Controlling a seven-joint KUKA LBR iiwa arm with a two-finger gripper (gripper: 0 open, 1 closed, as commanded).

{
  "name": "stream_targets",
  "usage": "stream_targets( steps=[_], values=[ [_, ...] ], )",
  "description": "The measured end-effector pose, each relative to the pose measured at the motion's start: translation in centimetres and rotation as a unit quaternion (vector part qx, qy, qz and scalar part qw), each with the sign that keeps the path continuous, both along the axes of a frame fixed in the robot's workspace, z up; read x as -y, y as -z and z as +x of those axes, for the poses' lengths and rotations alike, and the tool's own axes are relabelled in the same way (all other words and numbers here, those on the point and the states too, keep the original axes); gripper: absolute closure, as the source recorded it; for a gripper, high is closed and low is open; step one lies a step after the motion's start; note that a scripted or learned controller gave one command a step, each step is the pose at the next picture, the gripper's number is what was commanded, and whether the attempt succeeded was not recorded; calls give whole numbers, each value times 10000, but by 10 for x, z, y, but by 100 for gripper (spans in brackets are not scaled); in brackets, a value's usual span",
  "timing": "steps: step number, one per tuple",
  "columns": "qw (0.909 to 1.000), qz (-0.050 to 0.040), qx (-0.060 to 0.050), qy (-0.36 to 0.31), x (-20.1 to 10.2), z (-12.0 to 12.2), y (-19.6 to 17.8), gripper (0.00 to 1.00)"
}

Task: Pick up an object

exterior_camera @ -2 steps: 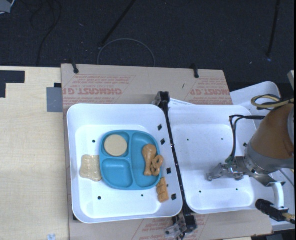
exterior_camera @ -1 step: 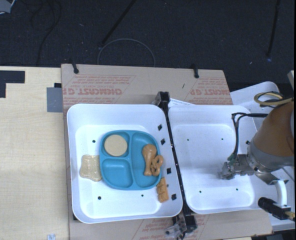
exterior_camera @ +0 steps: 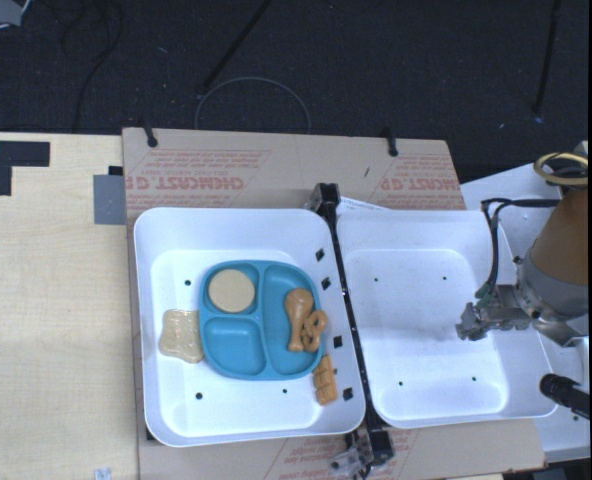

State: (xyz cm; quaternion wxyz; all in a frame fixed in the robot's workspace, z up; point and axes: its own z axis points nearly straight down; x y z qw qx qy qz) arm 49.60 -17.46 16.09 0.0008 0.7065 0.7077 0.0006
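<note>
A blue divided plate [exterior_camera: 238,353] lies in the left bin [exterior_camera: 166,233]. A round tan cookie [exterior_camera: 230,290] rests in its upper-left compartment, and a tan bone-shaped piece [exterior_camera: 300,313] with a pretzel [exterior_camera: 314,330] fills its right compartment. A pale cracker-like piece [exterior_camera: 181,335] lies on the bin floor just left of the plate. A small orange-brown chunk [exterior_camera: 325,380] sits by the plate's lower right corner. My gripper [exterior_camera: 473,327] hovers at the right side of the right bin [exterior_camera: 416,268], far from all these objects, with nothing visible between its fingers.
A black divider bar [exterior_camera: 341,308] runs between the two bins. Cardboard [exterior_camera: 276,173] lies under and behind them. The arm's grey body with the orange band [exterior_camera: 566,248] and a black cable [exterior_camera: 493,243] occupy the right edge.
</note>
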Motion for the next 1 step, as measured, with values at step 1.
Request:
stream_targets(
  steps=[1],
  values=[
    [10000, -3, 10, -1, -5, 0, -62, 100]
  ],
)
